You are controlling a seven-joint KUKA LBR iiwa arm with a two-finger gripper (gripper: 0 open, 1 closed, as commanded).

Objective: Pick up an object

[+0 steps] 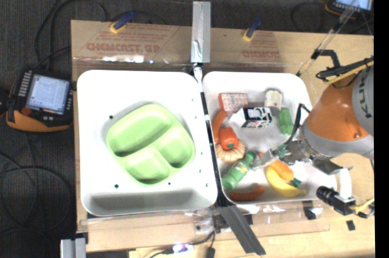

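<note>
The end effector [281,156] sits low in the right bin [304,92], over the near-right part of the heap, just beside a yellow banana-like toy [281,177]; whether it is wide, narrow or holding anything I cannot tell, since the wrist and the orange band [331,117] cover it; nothing can be seen gripped

The likeliest thing to pick, as I judge it, is that yellow toy, lying near the front wall of the right bin, with a green bottle [238,170] to its left and a reddish-brown piece [246,193] in front of that; its long axis runs on a slant from upper left to lower right in the camera view, and which end is the stem I cannot make out

Risks from here: the objects are packed touching, so a closing grip may catch the neighbour's edge along with the toy, or push the toy aside against the bin wall; a rounded, curved body taken along its length rather than across it would probably slip out on the lift; the left bin [91,129] with the green tray [150,142] lies well apart and is in no danger
</note>
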